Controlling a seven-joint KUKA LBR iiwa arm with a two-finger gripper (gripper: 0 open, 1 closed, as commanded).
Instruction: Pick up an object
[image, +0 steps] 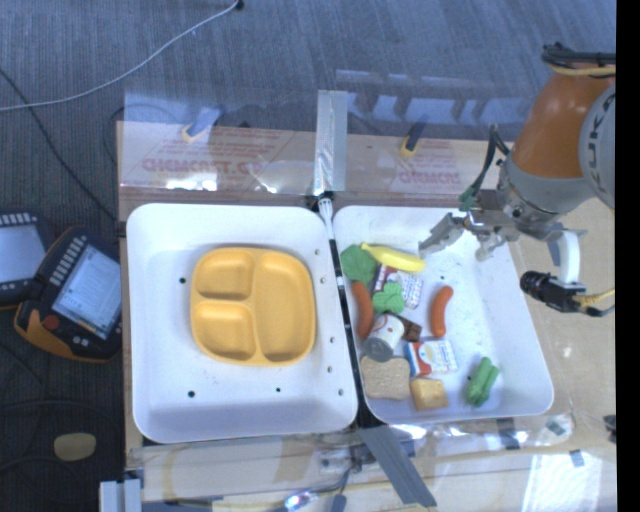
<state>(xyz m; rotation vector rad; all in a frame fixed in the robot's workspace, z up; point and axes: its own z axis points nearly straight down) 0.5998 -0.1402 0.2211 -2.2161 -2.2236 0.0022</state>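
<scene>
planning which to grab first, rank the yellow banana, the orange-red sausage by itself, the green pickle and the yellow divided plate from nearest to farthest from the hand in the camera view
Measured from the hand over the right bin's upper part:
1. Yellow toy banana, just to its left.
2. Lone orange-red toy sausage, below it, mid-bin.
3. Green toy pickle, near the bin's lower right corner.
4. Yellow divided plastic plate, in the left bin.

Two white bins are seen; a yellow-orange divided plate in the left; in the right, a yellow banana, red-orange sausage, green pepper, tan bread slice; the arm is orange-banded.
</scene>
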